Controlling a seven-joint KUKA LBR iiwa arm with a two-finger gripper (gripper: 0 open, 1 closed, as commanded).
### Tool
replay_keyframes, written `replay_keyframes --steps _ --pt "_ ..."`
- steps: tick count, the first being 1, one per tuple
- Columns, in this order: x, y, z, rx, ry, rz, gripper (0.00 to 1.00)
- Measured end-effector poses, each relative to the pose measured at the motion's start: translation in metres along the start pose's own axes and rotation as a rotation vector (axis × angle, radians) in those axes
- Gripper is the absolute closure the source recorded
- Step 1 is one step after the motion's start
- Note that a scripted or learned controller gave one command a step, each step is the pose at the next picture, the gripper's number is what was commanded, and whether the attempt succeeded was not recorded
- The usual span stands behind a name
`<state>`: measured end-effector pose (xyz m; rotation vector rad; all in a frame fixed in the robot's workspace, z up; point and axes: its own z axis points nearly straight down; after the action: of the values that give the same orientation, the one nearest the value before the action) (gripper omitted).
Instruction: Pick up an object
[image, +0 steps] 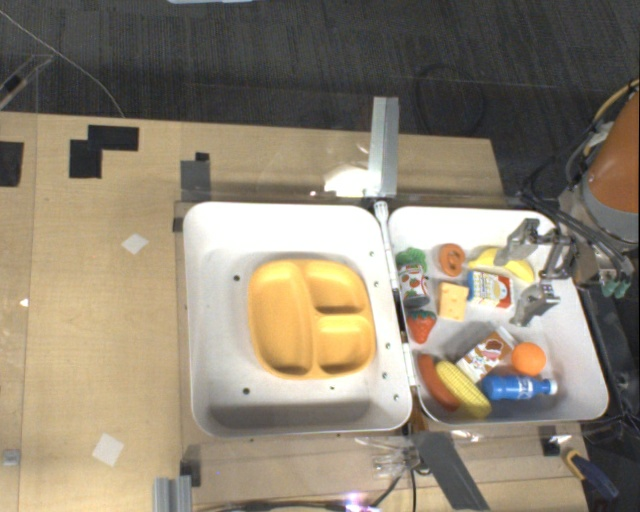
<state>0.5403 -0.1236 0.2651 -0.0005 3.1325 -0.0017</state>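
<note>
Near the right bin's far right edge, the grey two-finger gripper (530, 270) hangs with fingers spread and nothing between them, just beside a small white-and-red printed toy carton (489, 288), likely light, stiff and best pinched across its flat sides.

I see two white bins; the left bin (205, 300) carries a mustard-yellow divided tray (308, 318) at its middle. Taking that tray as my landmark, everything colourful lies to its right in the right bin (590, 395): a red strawberry (423, 325) nearest it, a pale yellow cheese wedge (453, 300) just beyond, an orange doughnut shape (452, 259) up and right. Farther right and lower I make out a yellow corn cob (462, 389), a plain orange ball (528, 358) and a blue bottle (515, 388) with a white cap. The bench (90, 330) left of the tray is light wood with black squares.
</note>
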Motion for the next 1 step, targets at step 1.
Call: replay_keyframes --steps 1 --pt "0.004 0.0108 0.1058 -0.001 0.007 0.247 0.0"
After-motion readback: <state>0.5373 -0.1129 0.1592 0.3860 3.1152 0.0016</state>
